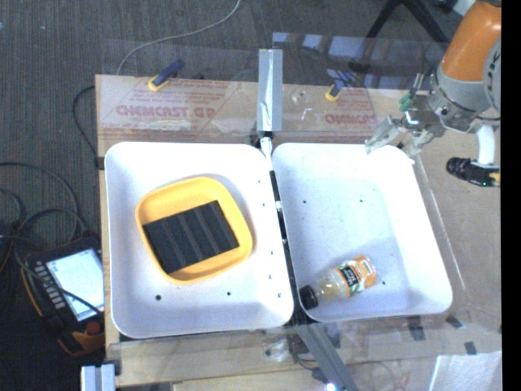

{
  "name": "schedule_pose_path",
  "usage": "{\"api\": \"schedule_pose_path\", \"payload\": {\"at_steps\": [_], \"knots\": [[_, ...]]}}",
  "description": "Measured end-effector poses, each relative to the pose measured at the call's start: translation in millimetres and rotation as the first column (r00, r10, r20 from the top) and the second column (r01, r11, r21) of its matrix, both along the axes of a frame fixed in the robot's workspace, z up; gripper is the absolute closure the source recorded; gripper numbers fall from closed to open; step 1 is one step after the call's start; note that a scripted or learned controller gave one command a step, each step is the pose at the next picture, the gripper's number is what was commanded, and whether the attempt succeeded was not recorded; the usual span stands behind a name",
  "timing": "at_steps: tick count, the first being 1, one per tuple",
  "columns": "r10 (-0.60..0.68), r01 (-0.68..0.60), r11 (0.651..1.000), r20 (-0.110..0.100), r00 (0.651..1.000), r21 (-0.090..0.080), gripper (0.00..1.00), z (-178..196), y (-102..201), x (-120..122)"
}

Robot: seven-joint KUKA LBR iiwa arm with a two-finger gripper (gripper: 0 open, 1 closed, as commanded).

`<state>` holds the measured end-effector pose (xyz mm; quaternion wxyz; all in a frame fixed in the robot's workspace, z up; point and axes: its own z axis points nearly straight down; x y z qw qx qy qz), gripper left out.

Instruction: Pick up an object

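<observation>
Lay flat near the right white bin's [423,218] front wall: small clear plastic bottle with orange label and black cap [342,281], judged light, smooth, prone to rolling; best gripped across the labelled middle. Hovered over that bin's far right corner, well apart: jaws of the two-finger gripper [396,134], spread, holding nothing.

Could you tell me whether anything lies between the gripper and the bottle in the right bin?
Nothing visible does. The gripper hovers at the far right corner of the right bin, while the bottle lies on its side near the bin's near edge. Only bare white floor separates them. The yellow dish sits apart in the left bin.
</observation>
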<state>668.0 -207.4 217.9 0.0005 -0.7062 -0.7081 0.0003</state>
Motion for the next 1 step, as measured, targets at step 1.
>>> {"api": "schedule_pose_path", "payload": {"at_steps": [1], "knots": [[0.059,-0.059,0.998,-0.001,0.998,0.0,0.0,-40.5,83.0,-67.0]]}}
